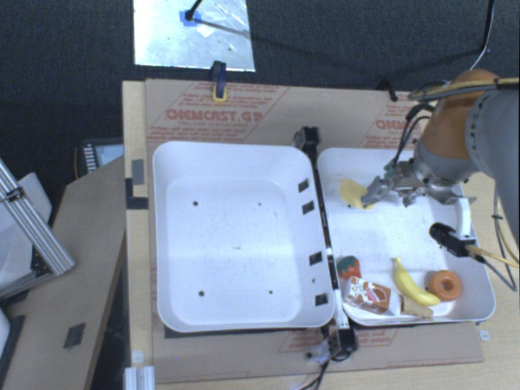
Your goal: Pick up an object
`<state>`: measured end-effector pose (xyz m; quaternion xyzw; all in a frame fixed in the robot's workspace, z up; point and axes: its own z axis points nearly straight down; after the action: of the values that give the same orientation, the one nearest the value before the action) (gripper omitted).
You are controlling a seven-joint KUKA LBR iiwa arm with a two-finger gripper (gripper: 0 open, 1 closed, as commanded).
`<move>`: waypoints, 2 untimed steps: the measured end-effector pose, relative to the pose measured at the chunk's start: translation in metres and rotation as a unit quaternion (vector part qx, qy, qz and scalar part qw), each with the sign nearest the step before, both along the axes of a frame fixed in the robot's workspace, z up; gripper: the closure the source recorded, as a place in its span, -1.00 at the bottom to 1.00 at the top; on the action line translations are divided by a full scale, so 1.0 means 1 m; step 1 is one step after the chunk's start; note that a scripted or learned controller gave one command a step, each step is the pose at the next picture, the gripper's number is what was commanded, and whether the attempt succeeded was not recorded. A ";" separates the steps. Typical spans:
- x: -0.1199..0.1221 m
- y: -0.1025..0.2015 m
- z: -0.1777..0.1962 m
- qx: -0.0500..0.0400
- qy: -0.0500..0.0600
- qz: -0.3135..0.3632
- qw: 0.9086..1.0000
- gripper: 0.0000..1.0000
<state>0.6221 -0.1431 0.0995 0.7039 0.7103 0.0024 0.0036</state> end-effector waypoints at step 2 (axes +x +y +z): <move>0.043 0.010 -0.015 0.001 0.000 -0.001 1.000 -1.00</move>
<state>0.6650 -0.1330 0.0843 0.7043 0.7099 0.0026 0.0031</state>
